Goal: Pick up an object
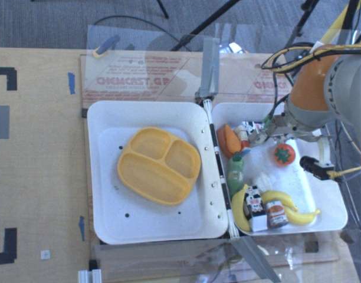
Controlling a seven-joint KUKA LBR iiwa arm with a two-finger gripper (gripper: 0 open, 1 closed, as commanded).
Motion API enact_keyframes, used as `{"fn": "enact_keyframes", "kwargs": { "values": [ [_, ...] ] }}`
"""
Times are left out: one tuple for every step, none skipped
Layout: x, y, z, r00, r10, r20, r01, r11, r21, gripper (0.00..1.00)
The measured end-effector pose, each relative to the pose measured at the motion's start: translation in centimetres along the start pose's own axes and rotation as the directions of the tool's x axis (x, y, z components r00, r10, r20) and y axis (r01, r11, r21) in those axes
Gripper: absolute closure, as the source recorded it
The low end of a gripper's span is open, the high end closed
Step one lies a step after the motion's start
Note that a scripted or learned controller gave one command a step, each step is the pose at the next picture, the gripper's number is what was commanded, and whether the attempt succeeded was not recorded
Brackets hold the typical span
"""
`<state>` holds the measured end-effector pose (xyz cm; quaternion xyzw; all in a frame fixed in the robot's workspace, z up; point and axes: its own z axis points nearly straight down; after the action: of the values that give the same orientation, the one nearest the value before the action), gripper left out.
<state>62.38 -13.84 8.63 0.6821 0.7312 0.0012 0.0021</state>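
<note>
The right bin (331, 208) holds several small items. An orange carrot-shaped toy (230, 140) lies at its left wall, with a green bottle (235, 171) just below it. A red tomato toy (283, 154) sits near the middle. Two yellow bananas (294, 208) lie at the front beside a small brown jar (276, 214) and a black-and-white box (255, 206). My gripper (260, 135) reaches in from the right and hangs low over the bin's back left part, between the carrot toy and the tomato toy. I see nothing held in it.
The left bin (104, 128) contains a yellow divided plate (160, 165). A metal divider (216, 158) runs between the bins. The arm's orange band (313, 87) and cables hang over the right bin's back right corner. A clear plastic sheet (145, 78) lies behind the bins.
</note>
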Motion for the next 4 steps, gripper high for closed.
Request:
{"fn": "enact_keyframes", "kwargs": {
  "values": [
    [0.0, 0.1, -1.1, 1.0, -0.001, 0.001, 0.001, 1.0, -0.004, 1.0],
    [0.0, 0.1, -1.1, 1.0, -0.001, 0.001, 0.001, 1.0, -0.004, 0.0],
    [0.0, 0.2, -2.2, 1.0, -0.002, 0.002, 0.002, 1.0, -0.008, 1.0],
    [0.0, 0.2, -2.2, 1.0, -0.002, 0.002, 0.002, 1.0, -0.007, 0.0]
  ]
}}
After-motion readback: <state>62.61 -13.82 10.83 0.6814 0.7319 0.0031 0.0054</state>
